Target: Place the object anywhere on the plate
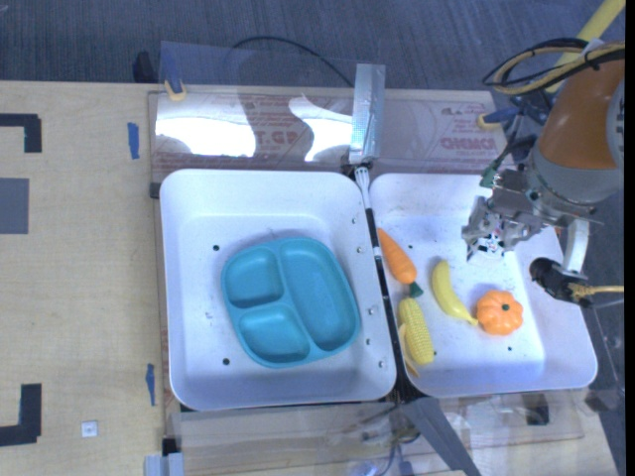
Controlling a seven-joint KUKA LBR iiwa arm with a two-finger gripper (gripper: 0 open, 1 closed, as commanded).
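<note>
The 1 arm [585, 127] comes in from 3 o'clock, up near the top right corner. It is grey, with a big orange band above the wrist. The arm leans in toward 9 o'clock and points down. At its end sits the gripper [486, 241], a small dark and silver part, hanging low at about 8 o'clock from the orange band. Yellow and black cables loop over the arm at 12 o'clock.

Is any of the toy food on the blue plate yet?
No: the carrot, corn, banana and pumpkin all lie in the right bin, apart from the blue plate.
</note>
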